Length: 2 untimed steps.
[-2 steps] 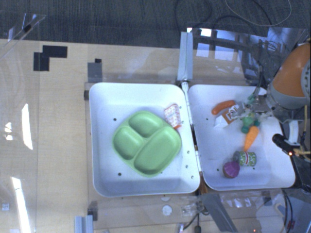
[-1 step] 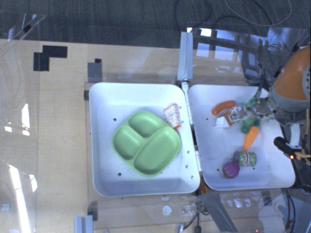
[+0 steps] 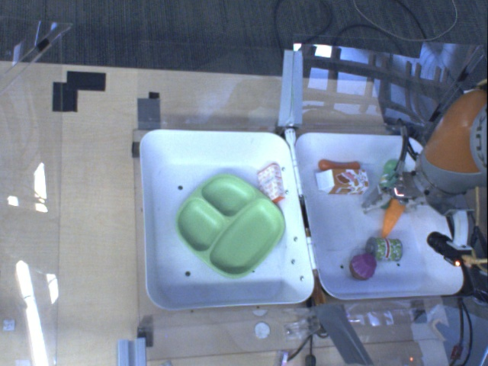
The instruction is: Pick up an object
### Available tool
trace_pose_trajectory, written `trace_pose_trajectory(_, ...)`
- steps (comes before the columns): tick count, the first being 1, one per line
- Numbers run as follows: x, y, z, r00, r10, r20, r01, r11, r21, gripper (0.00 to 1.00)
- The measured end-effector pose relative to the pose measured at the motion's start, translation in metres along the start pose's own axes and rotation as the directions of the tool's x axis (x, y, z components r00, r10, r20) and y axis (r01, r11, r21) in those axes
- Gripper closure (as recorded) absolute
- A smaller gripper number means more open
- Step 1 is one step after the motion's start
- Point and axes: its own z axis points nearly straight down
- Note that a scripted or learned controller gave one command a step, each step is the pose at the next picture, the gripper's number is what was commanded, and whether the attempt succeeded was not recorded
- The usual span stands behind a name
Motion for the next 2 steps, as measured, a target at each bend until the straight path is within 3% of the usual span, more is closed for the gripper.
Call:
trace_pose_trajectory(1, 0.001, 0.003, -0.012, 1.000, -0.002, 0.000, 0.002, 1.000, -0.008, 1.00)
trace_pose_trajectory(2, 0.069, 0.025, -0.098, 1.000, 0.015, -0.001, -0.015, 1.000, 0.001, 1.00)
